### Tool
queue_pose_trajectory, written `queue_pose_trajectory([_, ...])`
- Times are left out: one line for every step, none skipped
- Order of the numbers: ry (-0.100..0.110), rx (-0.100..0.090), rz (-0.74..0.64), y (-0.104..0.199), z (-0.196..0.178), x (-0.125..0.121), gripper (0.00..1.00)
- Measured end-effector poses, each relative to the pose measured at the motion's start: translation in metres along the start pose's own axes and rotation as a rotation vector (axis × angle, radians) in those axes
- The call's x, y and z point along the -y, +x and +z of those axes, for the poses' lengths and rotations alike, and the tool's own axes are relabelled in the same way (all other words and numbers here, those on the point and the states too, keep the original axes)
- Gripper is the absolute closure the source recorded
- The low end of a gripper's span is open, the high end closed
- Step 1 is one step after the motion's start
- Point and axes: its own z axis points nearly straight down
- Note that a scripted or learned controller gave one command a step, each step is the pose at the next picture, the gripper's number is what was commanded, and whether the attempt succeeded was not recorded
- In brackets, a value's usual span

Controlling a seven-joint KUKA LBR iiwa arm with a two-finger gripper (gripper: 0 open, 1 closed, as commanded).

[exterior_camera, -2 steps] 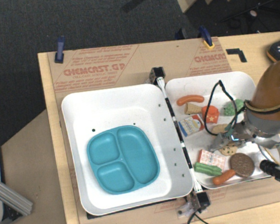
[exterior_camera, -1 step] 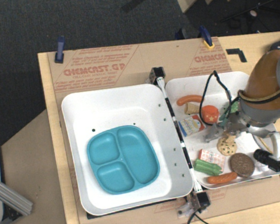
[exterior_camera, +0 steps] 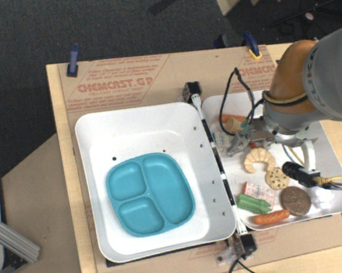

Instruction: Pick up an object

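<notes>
The pincer [exterior_camera: 241, 141] is seen low over the right bin [exterior_camera: 338, 162], near its left wall; whether its fingers are apart or together cannot be told, the view being cluttered there. Just beside it a croissant [exterior_camera: 258, 158] is lying, apparently untouched. A chocolate-chip cookie [exterior_camera: 277, 178] and a brown disc [exterior_camera: 296, 200] are found nearer the bin's front edge, with a green block [exterior_camera: 251, 203] and a small sausage [exterior_camera: 271, 217] at the front-left corner. In the left bin [exterior_camera: 96, 129] a teal divided plate [exterior_camera: 150, 193] is resting.
</notes>
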Motion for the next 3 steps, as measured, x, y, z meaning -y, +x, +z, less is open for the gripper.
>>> queue_pose_trajectory([0.002,0.001,0.006,-0.003,-0.010,0.002,1.00])
queue_pose_trajectory([0.003,0.001,0.006,-0.003,-0.010,0.002,0.00])
queue_pose_trajectory([0.038,-0.005,-0.001,-0.046,0.003,-0.078,0.00])
